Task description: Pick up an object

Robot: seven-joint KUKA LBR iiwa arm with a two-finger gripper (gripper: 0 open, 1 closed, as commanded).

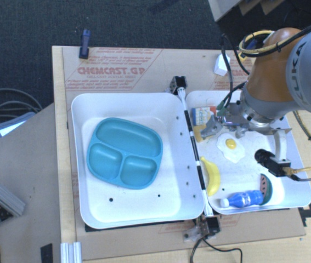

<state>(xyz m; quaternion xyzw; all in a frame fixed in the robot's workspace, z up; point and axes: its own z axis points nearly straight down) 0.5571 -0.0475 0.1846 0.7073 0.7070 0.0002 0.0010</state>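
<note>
The gripper (221, 126), its fingers apart and holding nothing, hangs over the right bin (300, 193) just left of the egg (231, 148), so it should center above the egg before closing.

In the right bin, a fried egg (231, 149) lies flat near the middle. A yellow banana (212, 175) curves along the left wall. A blue bottle (244, 199) lies on its side at the near edge, beside a watermelon slice (265, 184).
</note>
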